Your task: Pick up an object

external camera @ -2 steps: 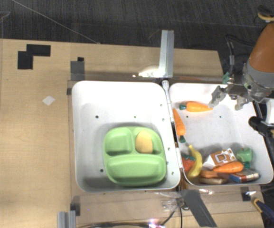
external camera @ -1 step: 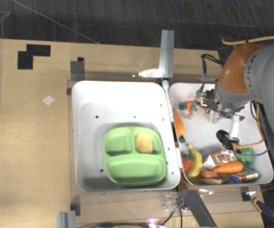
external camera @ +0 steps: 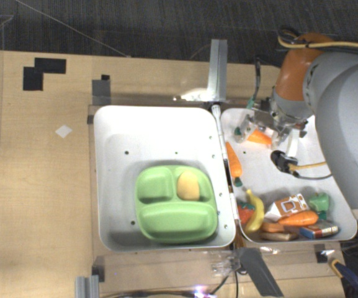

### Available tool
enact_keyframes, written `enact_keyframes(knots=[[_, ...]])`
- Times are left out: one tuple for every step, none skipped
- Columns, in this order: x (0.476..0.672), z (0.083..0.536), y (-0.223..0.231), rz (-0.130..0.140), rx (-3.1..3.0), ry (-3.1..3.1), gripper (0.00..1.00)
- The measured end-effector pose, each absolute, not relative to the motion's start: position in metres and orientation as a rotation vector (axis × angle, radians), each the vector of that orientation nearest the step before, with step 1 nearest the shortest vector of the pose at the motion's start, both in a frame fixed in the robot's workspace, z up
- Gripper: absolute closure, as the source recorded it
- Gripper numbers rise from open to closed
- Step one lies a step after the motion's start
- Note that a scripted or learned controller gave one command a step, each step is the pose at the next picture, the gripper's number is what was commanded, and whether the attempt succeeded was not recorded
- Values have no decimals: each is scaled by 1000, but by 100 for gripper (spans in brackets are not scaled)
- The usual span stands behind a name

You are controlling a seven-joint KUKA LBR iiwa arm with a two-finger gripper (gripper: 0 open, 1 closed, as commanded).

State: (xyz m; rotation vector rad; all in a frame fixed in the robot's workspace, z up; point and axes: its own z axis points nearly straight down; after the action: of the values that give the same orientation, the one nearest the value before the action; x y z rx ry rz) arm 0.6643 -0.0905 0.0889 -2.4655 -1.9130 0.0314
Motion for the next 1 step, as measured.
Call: enact_keyframes(knots=[[665,99,-87,31,-2454,-1920,100]])
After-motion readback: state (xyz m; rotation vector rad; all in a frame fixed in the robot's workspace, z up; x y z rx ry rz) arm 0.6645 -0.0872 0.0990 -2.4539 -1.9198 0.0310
